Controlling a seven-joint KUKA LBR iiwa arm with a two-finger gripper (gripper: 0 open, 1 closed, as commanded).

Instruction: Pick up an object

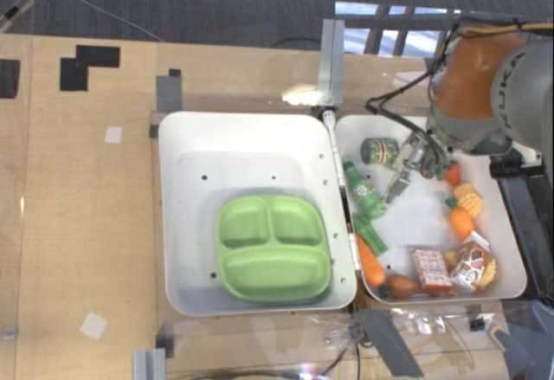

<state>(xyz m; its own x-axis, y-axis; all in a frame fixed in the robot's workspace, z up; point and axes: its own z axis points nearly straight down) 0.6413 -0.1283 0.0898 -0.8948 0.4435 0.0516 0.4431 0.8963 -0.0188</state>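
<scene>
From my remote console, the pick looked to be at the approach stage, nothing yet gripped. The left bin (pixel 186 196) held a green divided plate (pixel 273 247). In the right bin (pixel 415 205), a green bottle (pixel 363 195) lay along the left wall beside a small can (pixel 379 151); the gripper (pixel 404 177) hung over bare floor near both, its 2 fingers slightly apart and gripping nothing. I judged the next move needed a descent onto 1 item. The arm (pixel 485 88) reached in, wrist angled down-left.
</scene>
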